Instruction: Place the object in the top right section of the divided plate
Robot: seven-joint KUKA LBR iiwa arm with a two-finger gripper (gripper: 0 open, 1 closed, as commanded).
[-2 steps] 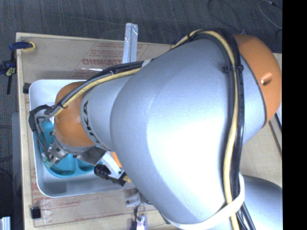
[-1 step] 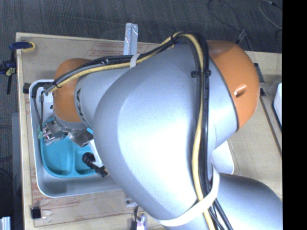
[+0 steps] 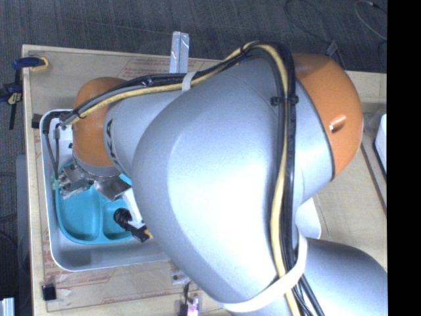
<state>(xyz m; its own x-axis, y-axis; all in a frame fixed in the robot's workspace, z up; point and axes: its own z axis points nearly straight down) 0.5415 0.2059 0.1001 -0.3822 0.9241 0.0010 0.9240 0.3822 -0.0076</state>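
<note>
My arm (image 3: 243, 176) reaches in from the right and covers most of both bins. My gripper (image 3: 74, 182) sits low over the left bin (image 3: 72, 259), above the blue plate (image 3: 82, 219). Fingers lost in wrist hardware and cable clutter: cannot tell whether clenched or released, or whether anything is between them. The object itself cannot be made out. Bench (image 3: 99, 61) visible at left and top.
</note>
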